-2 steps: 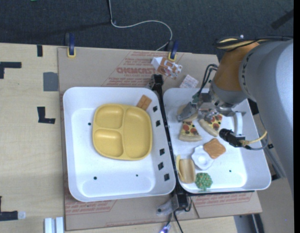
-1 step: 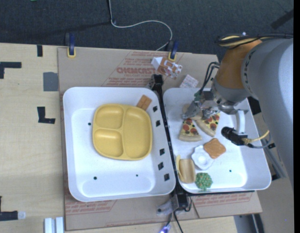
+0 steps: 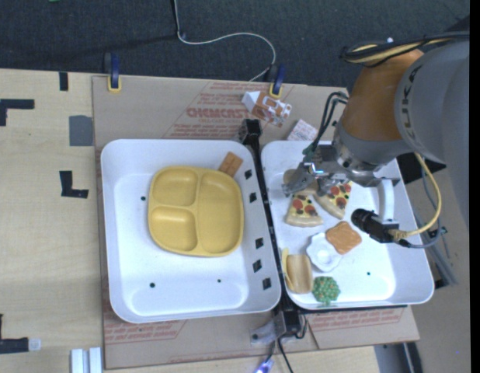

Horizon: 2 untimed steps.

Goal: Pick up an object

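Camera view: the gripper (image 3: 306, 174) is being positioned low in the right bin (image 3: 411, 282), just above the pizza slice (image 3: 304, 209); its grasp state cannot be told. A yellow divided plate (image 3: 196, 210) is being borne by the left bin (image 3: 123, 286).

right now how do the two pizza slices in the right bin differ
The left slice lies fully in view, its crust toward the bin's front; the right slice is partly covered by the arm. The left slice sits nearer the divider; the right slice sits nearer the toast. Both are yellow wedges with red toppings, lying flat and close together in the right bin.
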Available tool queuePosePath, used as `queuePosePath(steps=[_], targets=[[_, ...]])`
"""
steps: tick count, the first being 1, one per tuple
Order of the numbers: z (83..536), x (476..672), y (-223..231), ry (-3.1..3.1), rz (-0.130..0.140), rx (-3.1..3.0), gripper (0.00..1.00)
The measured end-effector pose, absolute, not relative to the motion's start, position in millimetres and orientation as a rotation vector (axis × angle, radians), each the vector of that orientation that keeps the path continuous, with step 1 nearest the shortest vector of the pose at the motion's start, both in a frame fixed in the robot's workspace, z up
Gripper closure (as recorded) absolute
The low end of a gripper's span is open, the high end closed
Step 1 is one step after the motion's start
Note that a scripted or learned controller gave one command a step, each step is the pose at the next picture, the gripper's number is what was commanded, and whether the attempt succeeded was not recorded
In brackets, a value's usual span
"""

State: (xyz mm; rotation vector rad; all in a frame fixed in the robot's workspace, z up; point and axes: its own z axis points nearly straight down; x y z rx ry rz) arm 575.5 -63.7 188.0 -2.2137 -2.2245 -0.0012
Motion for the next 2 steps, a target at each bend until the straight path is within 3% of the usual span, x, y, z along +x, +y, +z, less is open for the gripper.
queuePosePath(steps=[1,2], targets=[[213,581.9,-7,-2.227,-0.001,-2.215,1.0],[185,601.4,-68,-2.221,0.003,-2.222,1.0]])
